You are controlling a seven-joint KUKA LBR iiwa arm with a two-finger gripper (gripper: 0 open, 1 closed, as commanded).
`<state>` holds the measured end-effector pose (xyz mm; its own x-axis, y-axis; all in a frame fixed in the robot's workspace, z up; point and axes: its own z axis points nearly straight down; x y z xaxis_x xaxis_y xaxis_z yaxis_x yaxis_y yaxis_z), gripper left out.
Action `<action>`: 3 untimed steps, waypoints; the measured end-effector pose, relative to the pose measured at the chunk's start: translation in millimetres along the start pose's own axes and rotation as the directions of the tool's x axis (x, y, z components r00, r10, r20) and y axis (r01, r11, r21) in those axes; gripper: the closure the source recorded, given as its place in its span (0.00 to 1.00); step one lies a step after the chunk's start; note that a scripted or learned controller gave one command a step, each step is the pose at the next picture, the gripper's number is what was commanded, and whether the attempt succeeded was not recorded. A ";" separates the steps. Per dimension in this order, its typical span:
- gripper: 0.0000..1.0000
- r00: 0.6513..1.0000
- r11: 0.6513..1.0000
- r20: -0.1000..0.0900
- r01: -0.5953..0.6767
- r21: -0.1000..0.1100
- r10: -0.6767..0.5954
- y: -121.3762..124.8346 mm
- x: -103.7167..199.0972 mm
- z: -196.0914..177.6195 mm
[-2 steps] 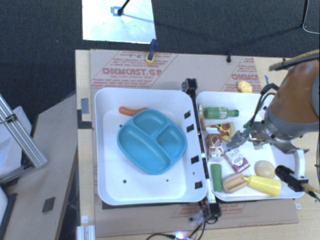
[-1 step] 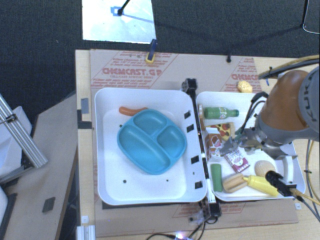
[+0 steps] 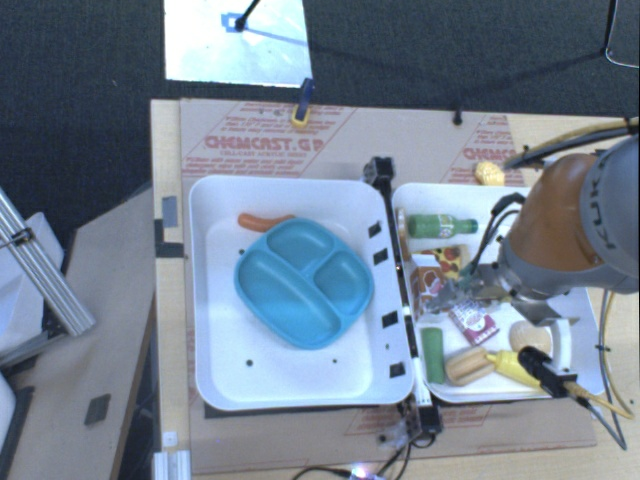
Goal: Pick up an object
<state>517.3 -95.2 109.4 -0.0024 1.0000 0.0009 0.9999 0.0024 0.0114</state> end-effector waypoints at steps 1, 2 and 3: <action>1.00 1.000 1.000 -0.001 0.000 -0.006 0.000 2.2 0.9 -10.6; 1.00 1.000 1.000 0.002 0.002 0.004 -0.002 -0.4 0.5 -73.4; 1.00 1.000 1.000 0.002 0.002 0.004 -0.002 2.1 0.5 -117.9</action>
<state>518.0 -94.9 227.3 -0.0044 1.0000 -0.0010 1.0000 0.0044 0.0073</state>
